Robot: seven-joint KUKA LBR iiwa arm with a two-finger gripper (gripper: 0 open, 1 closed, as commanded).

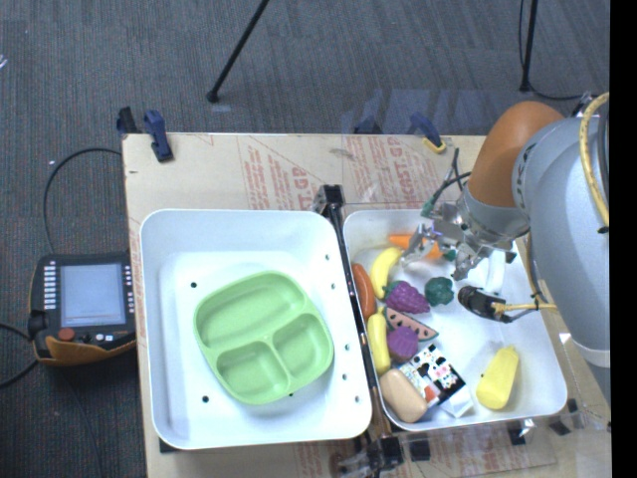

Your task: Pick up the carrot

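The single camera hangs fixed above the bench (pixel 249 162), looking down at a slant from some way off. It takes in both white bins (pixel 164 257) side by side, dark floor beyond, and the arm (pixel 557 197) entering from the right of the view.

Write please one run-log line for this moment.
arm: over right bin | gripper: low at carrot, far end | grasp: unconfirmed | green plate: left bin

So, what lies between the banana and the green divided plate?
In the camera view, between the banana and the green divided plate lie a hot dog and the bins' adjoining walls.
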